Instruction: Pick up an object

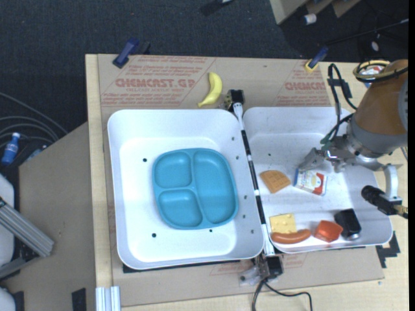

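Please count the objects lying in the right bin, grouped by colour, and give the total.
Yellow or tan: 2, cheese slice, cracker
Red or orange: 2, sausage, red piece
White with red: 1, small carton
Black: 1, block
Total: 6

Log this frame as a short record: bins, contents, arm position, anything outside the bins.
left bin: blue tray
right bin: cracker, carton, cheese, sausage, red piece, black item
end effector: low over the carton, at its upper edge; grip unclear
outside bins: banana on the board behind the left bin
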Controlling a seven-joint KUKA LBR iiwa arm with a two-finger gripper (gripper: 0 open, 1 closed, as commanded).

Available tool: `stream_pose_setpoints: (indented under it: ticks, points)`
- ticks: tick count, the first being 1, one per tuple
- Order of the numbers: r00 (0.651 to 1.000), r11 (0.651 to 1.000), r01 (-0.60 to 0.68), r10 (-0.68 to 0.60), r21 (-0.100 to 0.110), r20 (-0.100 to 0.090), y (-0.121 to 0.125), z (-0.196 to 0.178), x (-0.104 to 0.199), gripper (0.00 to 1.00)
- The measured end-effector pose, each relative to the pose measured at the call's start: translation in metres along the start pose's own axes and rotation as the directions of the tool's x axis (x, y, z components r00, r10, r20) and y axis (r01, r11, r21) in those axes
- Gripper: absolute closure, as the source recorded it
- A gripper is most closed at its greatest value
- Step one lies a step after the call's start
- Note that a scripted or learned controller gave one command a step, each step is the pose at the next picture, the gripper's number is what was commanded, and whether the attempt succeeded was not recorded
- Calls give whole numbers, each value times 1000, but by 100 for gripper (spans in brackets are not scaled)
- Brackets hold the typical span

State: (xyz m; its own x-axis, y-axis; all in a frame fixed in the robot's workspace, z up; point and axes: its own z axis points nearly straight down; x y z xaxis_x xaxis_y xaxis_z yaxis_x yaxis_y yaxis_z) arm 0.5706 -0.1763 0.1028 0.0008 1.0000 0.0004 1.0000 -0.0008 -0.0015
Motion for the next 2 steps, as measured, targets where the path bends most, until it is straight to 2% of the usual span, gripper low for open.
stream_pose_setpoints:
  ticks: [1,2]
  points:
    - [1000,1000,1,-1,-11,2,-36,14,-8,0]
    - [1000,1000,0,0,-14,4,-36,4,-9,100]
